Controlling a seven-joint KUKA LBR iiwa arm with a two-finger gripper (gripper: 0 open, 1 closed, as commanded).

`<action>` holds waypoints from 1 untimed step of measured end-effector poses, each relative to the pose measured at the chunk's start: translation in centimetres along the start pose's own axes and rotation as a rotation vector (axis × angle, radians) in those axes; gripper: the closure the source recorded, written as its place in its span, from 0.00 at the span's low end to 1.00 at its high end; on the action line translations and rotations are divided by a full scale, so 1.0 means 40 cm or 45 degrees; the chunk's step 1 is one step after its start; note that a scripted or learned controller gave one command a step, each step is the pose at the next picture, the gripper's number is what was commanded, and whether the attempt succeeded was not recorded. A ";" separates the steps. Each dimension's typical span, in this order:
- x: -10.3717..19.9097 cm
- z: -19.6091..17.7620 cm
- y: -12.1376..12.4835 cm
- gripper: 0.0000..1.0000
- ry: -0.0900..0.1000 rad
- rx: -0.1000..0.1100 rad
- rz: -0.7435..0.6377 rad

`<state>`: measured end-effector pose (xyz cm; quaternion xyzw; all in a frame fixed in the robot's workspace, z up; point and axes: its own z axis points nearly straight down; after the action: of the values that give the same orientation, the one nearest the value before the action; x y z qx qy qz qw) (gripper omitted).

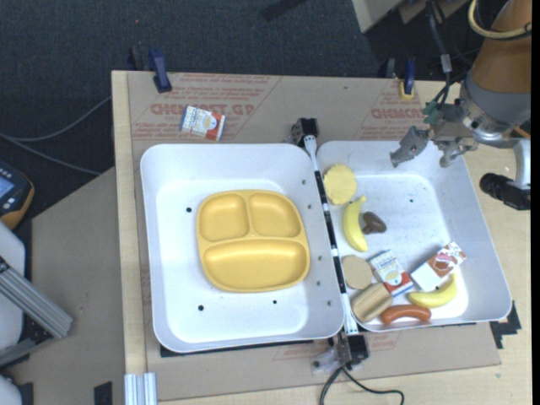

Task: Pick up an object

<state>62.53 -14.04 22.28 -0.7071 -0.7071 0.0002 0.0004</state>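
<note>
1. Camera view: red lettering is printed on the brown table point(253, 99) behind the two bins, but it is too faint to read; a small red-and-white carton point(202, 122) lies on it, behind the left bin point(164, 184), its print too small to read.
2. Two more small red-and-white cartons sit in the right bin point(472, 226): one carton point(387, 268) near the middle of the front cluster, another carton point(445, 261) towards the right wall; their labels cannot be read.
3. The left bin holds a yellow divided tray point(252, 240) in its middle, with bare white floor all round it out to the rim.
4. In the right bin, just beside the shared wall, lie a yellow round slice point(339, 184), a banana point(354, 224) and a small brown piece point(372, 222) touching the banana.
5. Along that bin's front edge crowd a tan disc point(356, 272), a bread roll point(378, 297), a sausage point(405, 314) and a second banana point(439, 293), close together.
6. The back right part of the right bin is open floor.
7. The tool point(430, 146) hangs over the right bin's back rim, its fingers spread and grasping nothing.
</note>
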 end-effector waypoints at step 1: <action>0.065 0.337 -0.087 0.00 0.005 0.018 0.001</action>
<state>59.03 -11.44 8.79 -0.7072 -0.7069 0.0039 0.0068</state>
